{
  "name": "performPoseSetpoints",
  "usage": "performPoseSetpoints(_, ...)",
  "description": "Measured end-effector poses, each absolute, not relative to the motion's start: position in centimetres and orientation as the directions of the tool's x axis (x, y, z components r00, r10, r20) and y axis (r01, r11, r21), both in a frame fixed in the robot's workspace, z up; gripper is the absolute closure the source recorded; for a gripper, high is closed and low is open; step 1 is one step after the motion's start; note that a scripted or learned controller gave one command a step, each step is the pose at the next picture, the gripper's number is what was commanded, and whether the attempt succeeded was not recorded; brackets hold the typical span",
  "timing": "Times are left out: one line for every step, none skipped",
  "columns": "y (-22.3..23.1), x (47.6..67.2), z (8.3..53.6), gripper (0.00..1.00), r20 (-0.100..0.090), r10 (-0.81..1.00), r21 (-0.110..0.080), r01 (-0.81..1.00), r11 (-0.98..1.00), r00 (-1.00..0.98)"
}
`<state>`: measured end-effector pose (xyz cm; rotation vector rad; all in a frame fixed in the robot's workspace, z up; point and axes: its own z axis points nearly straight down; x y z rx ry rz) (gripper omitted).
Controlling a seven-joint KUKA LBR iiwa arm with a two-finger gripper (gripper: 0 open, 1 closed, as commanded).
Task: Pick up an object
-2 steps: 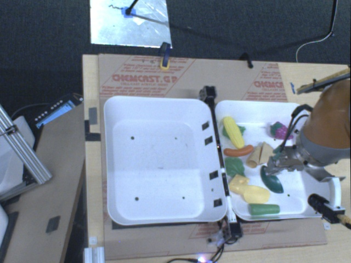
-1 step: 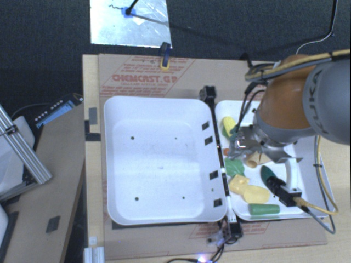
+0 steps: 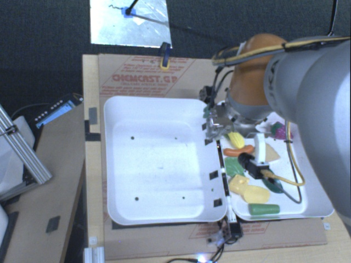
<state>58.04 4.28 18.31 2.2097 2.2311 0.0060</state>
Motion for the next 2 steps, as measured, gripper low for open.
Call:
performPoseSetpoints(7.7,60.5,18.5,1.00,0.002,1.000,0.004,1.000,0.008,-0.008)
performPoseSetpoints(10.4,58.7,28.9,1.00,0.004,1.000,0.011,1.000,0.008,-0.008)
